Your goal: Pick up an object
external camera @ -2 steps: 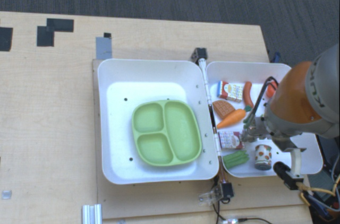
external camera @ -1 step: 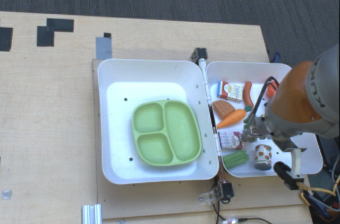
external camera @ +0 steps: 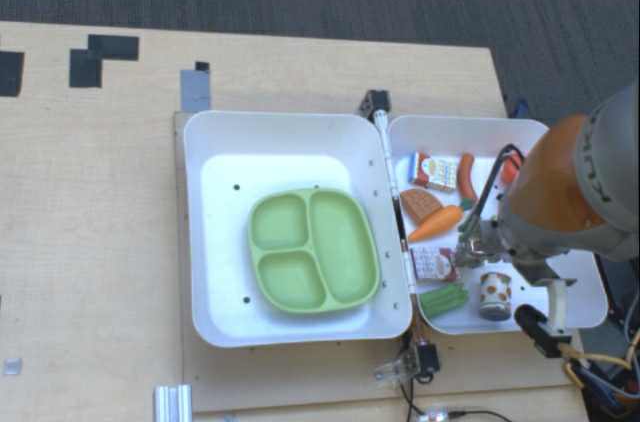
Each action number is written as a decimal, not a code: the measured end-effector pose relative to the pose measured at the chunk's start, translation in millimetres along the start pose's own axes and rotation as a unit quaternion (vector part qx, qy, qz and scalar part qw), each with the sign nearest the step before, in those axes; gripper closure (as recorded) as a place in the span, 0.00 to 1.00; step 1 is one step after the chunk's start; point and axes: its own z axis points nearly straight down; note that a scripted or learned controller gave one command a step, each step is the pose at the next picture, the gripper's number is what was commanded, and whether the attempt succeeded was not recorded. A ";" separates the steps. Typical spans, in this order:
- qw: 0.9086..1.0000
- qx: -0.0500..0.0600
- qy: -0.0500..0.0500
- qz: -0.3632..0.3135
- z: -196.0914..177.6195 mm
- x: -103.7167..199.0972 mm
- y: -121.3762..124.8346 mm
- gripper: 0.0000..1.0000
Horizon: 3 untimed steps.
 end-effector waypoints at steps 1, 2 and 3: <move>1.000 0.000 0.000 0.000 0.0 0.0 0.0 0.00; 1.000 0.000 0.001 0.000 0.1 -0.8 0.1 0.00; 1.000 0.000 0.000 0.000 0.1 -0.1 0.0 0.00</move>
